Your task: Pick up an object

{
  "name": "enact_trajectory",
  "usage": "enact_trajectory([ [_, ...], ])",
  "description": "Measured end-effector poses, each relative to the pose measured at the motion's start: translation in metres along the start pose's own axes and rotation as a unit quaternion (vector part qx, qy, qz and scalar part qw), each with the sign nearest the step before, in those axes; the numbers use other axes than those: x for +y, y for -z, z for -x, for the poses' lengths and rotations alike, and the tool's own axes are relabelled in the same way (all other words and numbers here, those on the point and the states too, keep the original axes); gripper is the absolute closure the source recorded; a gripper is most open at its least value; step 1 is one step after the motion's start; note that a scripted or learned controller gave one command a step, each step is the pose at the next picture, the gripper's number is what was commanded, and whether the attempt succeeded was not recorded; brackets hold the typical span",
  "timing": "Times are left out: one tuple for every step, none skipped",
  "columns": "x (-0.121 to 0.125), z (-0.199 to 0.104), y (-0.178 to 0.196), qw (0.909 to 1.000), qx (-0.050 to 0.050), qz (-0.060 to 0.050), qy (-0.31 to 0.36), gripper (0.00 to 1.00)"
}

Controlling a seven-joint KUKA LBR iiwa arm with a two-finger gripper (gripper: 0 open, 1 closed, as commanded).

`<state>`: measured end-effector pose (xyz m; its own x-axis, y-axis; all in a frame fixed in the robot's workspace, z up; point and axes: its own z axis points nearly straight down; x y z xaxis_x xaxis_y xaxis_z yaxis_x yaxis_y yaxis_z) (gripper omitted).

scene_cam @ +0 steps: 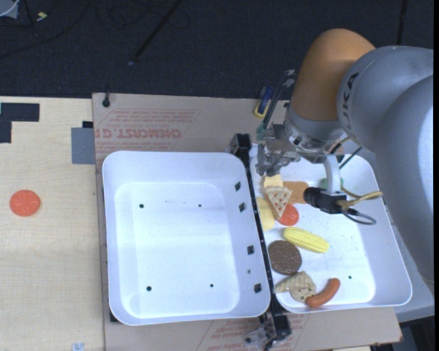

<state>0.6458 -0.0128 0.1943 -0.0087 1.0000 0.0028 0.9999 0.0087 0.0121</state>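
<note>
Reaching in from the right, the grey arm (395, 115) with its orange band (328, 68) hung over the far left corner of the right bin (369, 265), and the gripper (273, 161) stood just above the pile of toy food there; whether it was spread or pressed together could not be told from this slant. Nothing could be seen held in it. Nearest below it lay a yellow wedge (265, 214), a waffle-patterned slice (277, 198) and a red round piece (290, 215), touching one another, with what seemed an orange piece (297, 190) just behind them. Nearer along the bin lay a corn cob (306, 240), a brown disc (284, 257), a tan knotted biscuit (298, 286) and a sausage (324, 293). The left bin (175, 251) sat right beside, joined by a black strip (250, 218). Both bins rested on a brown cardboard sheet (154, 126) printed in red, which lay on the pale wooden bench (44, 276). On the bench, well left of the bins, lay an orange disc (25, 203), some black patches (11, 120) and a grey square (81, 145). Beyond the far edge stretched a dark floor (168, 35) crossed by cables (157, 24).
</note>
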Motion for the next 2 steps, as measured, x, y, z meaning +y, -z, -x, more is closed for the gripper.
enact_trajectory([
  [-0.002, -0.101, -0.007, 1.0, 0.001, -0.007, 0.0, 1.0],
  [0.003, -0.17, 0.185, 1.0, 0.002, 0.002, -0.001, 1.0],
])
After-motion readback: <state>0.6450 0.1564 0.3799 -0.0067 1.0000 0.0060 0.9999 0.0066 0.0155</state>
